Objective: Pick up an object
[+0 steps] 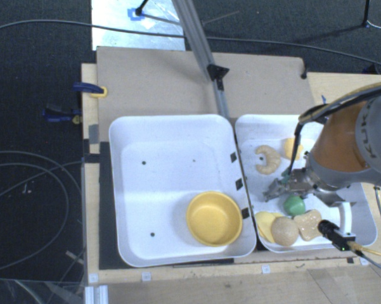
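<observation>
Overhead, my gripper [280,189] hangs in the right bin [250,170]; whether it is parted or grips anything cannot be told. Green object [295,204] just beside it, tan pieces [296,228] beyond, pretzel shape [267,159] opposite. My wrist hides part of a yellow item [291,148].
</observation>
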`<state>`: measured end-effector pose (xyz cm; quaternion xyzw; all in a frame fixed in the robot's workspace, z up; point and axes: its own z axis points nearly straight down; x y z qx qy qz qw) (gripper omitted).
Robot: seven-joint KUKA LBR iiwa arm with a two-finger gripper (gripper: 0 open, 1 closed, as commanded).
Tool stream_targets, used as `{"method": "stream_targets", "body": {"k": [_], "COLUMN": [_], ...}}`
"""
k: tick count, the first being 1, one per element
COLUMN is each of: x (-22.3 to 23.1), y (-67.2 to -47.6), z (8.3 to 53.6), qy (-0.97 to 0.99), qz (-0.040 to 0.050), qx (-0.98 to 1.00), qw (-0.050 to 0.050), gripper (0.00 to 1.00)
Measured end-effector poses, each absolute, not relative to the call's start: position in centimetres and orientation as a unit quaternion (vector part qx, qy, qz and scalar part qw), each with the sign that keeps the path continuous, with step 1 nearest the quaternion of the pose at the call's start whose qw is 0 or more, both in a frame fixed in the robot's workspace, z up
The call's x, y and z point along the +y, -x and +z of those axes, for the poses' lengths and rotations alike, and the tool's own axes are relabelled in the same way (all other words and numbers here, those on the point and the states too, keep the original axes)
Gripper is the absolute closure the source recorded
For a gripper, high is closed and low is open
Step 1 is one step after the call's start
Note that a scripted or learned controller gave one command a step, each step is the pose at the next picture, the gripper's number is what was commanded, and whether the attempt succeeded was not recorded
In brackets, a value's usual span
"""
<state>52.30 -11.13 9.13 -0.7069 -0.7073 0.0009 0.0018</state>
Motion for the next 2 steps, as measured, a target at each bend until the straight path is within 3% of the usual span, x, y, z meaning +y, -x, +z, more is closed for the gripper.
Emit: {"method": "stream_targets", "body": {"k": [1,2], "x": [-11.2,-12.1], "y": [-52.5,-52.2], "z": [10.5,16.2], "qy": [0.707,0.707], "qz": [-0.0009,-0.0016], "qx": [-0.707,-0.707], "qw": [-0.001,-0.003], "gripper": [1.00,1.00]}}
